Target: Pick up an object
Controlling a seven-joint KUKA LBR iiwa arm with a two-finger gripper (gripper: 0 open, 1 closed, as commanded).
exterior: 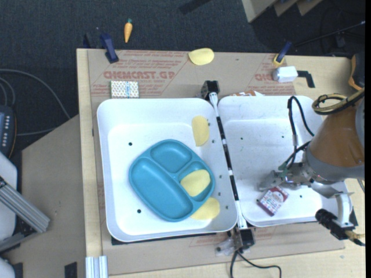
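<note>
- Reaching down into the right bin (255, 120), the gripper (282, 178) is seen just above and beside a small red-and-white packet (272, 200), which lies flat on the bin floor near the front wall.
- Whether the gripper is apart or together cannot be told, since the metal parts are tangled with the wrist (and blurred); the packet is not seen between them.
- A slip is judged likely: the packet is thin and flat, so it may be pushed along the floor instead of being lifted.
- Pushed forward, the packet could be jammed against the front rim, which is near; little room is left on that side.
- Open floor is offered toward the back of the right bin, where nothing lies.
- The central divider (225, 155) stands well apart to the left of the gripper, so a sideways approach is judged safe.
- In the left bin (116, 120) a blue divided tray (162, 181) and yellow pieces (196, 181) are kept apart from this work.
- The black cable (294, 126) looped by the wrist could be snagged on the rim (a judgement only).
</note>
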